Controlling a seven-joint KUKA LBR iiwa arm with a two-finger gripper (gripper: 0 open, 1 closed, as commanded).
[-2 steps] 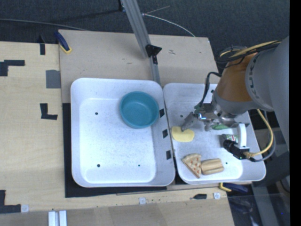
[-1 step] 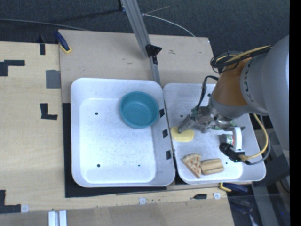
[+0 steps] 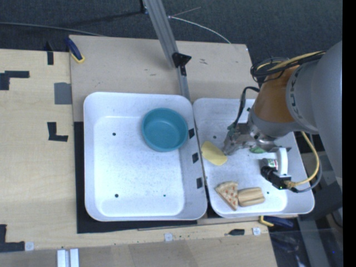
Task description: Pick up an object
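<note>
Down in the right bin (image 3: 295,204), the gripper (image 3: 232,142) hangs low over the floor of the bin, reaching in from the right on the grey arm (image 3: 311,88) with its orange band (image 3: 273,100). How far apart its fingers stand cannot be told from this angle, and nothing can be seen between them.

Just beside the gripper, to its lower left, lies a small yellow block (image 3: 214,153). It is near the left wall of the right bin. Its long axis runs at a slant, from upper left to lower right, with the lower right end nearest the gripper. Whether the gripper touches it cannot be told.

Nearer the front edge of the same bin lie a pizza slice (image 3: 227,194) and a bread roll (image 3: 250,196), touching or nearly so. The slice points its narrow tip toward the front edge; the roll lies with its long axis across the bin, left to right. Both are well apart from the gripper.

In the left bin (image 3: 111,166) a blue bowl (image 3: 164,129) sits upright near the far right corner.
</note>
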